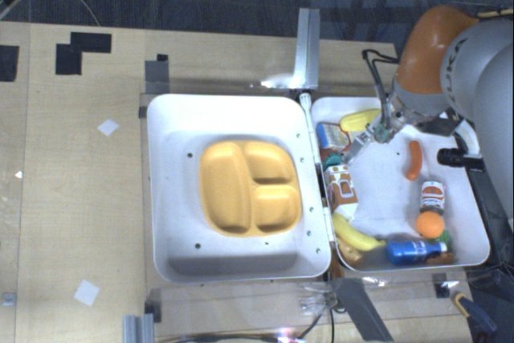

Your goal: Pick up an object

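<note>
Gripper [376, 132] hangs low in the right bin [474, 253], just beside the lemon [358, 121]; finger state, I cannot tell.

surface [72, 197]: pale wood, with black squares at 10 o'clock
left bin [165, 173]: white, lies on it near the centre
right bin [474, 241]: white, touching the left bin at 3 o'clock
</note>
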Controlling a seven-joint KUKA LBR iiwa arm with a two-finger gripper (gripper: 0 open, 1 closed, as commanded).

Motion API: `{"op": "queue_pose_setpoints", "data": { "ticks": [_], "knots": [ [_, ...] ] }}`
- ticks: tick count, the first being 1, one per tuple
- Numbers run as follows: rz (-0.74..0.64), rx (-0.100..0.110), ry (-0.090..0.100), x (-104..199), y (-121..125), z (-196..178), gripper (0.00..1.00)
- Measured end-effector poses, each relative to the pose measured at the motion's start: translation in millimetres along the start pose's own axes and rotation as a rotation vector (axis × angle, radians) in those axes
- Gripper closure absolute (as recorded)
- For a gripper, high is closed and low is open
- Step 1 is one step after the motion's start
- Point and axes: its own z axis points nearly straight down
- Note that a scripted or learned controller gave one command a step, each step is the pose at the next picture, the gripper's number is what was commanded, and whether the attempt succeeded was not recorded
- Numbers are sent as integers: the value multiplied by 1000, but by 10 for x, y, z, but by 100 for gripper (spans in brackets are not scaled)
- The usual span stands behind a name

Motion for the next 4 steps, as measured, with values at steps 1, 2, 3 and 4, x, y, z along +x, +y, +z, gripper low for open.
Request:
{"op": "queue_pose_setpoints", "data": {
  "ticks": [1,2,3,4],
  "knots": [
    [46,-48,-42,-26,-448,-1375,0],
    [76,-32,-21,-183,-471,-596,0],
    [312,-38,-19,-279,-593,-45,0],
    [81,-37,-27,-321,-976,-17,0]
  ]
}}
